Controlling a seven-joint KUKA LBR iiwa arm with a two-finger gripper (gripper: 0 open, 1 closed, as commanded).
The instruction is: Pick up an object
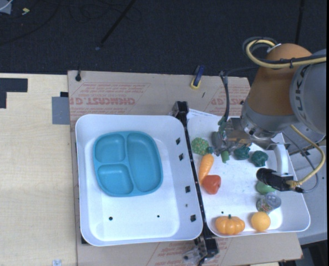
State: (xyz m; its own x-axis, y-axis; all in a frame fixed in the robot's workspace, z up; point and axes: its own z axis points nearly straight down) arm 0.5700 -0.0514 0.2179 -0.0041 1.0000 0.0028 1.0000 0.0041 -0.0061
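My gripper (222, 144) hangs low over the upper middle of the right bin (297, 221), under the grey arm with its orange band. Just left of it lies a green broccoli-like piece (199, 145). Below it an orange carrot (206, 165) leans toward a red pepper (211, 184). Two teal pieces (259, 158) lie to the gripper's right, and a small green bit (225, 156) sits right at its tip. Whether the gripper touches that bit is unclear.
A small pumpkin (229, 224), an orange ball (260, 221), a grey-silver piece (268, 203) and a green piece (263, 188) lie along the right bin's lower edge. The left bin (92, 220) holds a blue divided plate (127, 163). A black divider (191, 170) separates the bins.
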